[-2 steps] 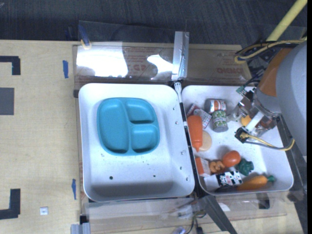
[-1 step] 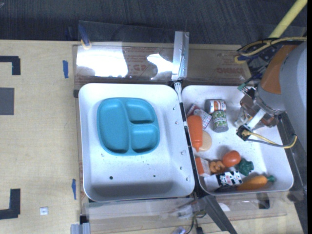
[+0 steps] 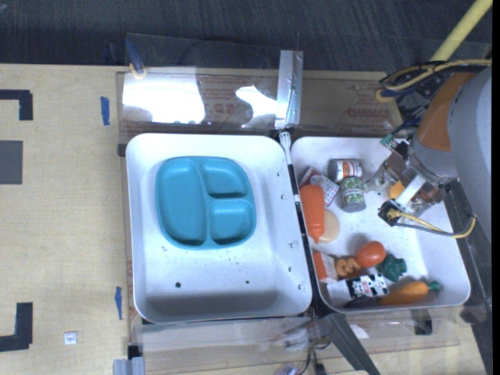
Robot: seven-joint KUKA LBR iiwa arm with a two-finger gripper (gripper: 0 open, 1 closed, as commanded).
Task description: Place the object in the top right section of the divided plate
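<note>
**Jaws over the right bin**

The jaws hang there, and I cannot tell if they are open or shut. Two small cans lie just left of them. The blue divided plate sits far left, in the other bin.

— Right bin, contents noted?
— Right bin: orange carrot at 5 o'clock, lying along the front wall. Black-and-white carton just beside it, toward 6. Green broccoli just above the carrot; red tomato just beside the broccoli, nearer centre. Long orange piece at 9 o'clock, along the left wall.
— And outside the bins?
— Bench: black corner mark at the view's 9 o'clock. Blue tape near the left bin's 10 o'clock corner. Clear plastic sheet at 12, metal strip at its right end.
</note>
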